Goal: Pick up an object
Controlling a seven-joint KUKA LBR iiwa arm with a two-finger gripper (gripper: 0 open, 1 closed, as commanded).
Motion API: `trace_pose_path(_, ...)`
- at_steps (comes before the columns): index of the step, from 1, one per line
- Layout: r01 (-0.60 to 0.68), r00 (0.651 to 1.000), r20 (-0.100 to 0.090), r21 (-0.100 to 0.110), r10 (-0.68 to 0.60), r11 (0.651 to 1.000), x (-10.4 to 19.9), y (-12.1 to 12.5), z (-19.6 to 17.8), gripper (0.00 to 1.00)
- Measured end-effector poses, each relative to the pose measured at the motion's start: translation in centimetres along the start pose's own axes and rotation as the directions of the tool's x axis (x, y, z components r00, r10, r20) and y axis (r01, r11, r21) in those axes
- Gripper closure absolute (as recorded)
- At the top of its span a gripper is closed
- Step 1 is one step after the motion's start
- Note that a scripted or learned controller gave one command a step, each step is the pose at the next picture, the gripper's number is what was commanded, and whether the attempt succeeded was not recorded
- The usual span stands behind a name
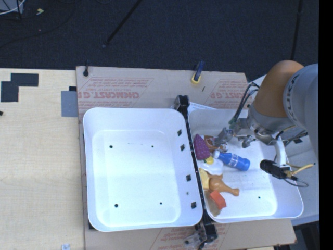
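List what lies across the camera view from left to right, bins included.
Left white bin → purple object → blue bottle → gripper overlapping above it → grey arm with orange band.

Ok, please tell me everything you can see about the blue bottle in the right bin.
The blue bottle looks like glossy plastic, with a blue body and a white neck or cap end. It lies on its side on the floor of the right bin, white end toward the upper left, blue base toward the lower right. It sits among the toys near the bin's left wall, just right of the purple toy. The gripper is just above it; contact is unclear.
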State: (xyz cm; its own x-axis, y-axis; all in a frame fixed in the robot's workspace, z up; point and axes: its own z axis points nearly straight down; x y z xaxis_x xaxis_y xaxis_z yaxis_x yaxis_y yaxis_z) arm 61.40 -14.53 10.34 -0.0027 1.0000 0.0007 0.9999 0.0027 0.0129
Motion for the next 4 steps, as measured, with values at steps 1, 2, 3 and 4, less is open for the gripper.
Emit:
trace_pose_path(1, -0.003, 1.000, 0.011, -0.016, 0.003, 1.000, -2.2, -0.4, 0.0, 0.00)
trace_pose_path(2, -0.003, 1.000, 0.009, -0.013, 0.004, 1.000, -2.3, -0.4, 0.0, 0.00)
trace_pose_path(3, -0.002, 1.000, -0.001, -0.001, 0.002, 1.000, -2.0, -0.5, 0.1, 0.00)
trace_pose_path(4, -0.002, 1.000, 0.012, -0.017, 0.002, 1.000, -4.1, -0.7, 0.1, 0.00)
